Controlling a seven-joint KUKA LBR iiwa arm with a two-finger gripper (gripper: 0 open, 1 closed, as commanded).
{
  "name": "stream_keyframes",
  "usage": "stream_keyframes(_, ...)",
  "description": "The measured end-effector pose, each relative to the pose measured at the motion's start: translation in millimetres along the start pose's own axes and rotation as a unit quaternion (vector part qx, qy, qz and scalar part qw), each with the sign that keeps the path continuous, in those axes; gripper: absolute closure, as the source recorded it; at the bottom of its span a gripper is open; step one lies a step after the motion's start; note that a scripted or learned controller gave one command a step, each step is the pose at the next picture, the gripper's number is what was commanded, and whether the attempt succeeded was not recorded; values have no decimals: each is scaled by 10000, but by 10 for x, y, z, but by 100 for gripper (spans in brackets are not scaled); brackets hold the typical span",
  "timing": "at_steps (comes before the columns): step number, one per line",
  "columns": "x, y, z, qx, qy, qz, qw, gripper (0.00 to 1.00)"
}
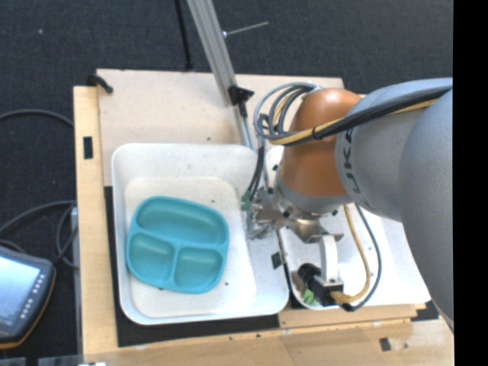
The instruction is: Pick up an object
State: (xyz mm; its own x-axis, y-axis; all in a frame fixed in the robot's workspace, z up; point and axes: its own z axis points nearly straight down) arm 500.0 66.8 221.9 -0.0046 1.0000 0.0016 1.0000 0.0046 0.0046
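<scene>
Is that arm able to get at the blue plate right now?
Probably yes: the blue plate lies flat and uncovered in the left bin, and the gripper hangs near that bin's right wall.

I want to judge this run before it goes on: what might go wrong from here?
1. The gripper hangs at the left bin's right rim, so a descent may strike the rim rather than an object.
2. The blue divided plate lies flat and wide in that bin; it looks hard to grip and may slip.
3. The arm covers most of the right bin, hiding what lies there.
</scene>
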Motion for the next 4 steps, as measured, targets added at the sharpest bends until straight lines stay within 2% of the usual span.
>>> stream_keyframes(1,-280,-21,-1149,-26,-9,3,10000,100)
stream_keyframes(4,-299,1,-1434,-6,-40,-211,9998,100)
